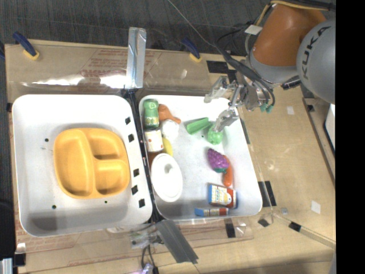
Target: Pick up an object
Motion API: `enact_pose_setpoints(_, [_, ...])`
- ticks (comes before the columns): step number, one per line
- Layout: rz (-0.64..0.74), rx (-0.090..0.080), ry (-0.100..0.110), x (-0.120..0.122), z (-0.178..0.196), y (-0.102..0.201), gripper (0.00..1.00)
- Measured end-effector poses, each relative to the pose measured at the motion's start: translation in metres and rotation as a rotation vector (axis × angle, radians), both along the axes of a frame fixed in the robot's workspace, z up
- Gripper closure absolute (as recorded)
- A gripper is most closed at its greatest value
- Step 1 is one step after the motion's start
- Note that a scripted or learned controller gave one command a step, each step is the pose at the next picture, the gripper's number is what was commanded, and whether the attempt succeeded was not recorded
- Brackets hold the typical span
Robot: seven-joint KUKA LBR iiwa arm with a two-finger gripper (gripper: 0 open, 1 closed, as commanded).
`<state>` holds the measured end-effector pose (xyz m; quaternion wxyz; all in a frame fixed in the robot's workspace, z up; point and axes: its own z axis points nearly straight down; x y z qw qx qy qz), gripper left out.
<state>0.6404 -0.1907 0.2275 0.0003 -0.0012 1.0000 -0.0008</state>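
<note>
My gripper (217,111) hangs over the far right corner of the right bin (251,170), its two metal fingers (226,120) spread open with nothing between them. Just below the lower fingertip lies a small round green item (215,135), and a green wedge-shaped piece (197,125) lies to its left. Further toward the front are a purple grape bunch (217,160), an orange-red piece (228,177), a small printed carton (220,196) and a blue-and-red pen (210,212). Along the bin's left wall stand a green can (150,113), a red-labelled bottle (153,141) and a white round bowl (167,176).
The left bin (25,153) holds a yellow divided tray (91,161). An orange toy (168,114), a white ball (170,130) and a yellow piece (167,148) crowd the right bin's far left. The arm's grey and orange body (291,36) with its cables looms at the far right.
</note>
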Motion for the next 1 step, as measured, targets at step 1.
enact_pose_setpoints(1, [-0.011,0.001,-0.002,-0.0656,-0.1346,-0.0195,0.0])
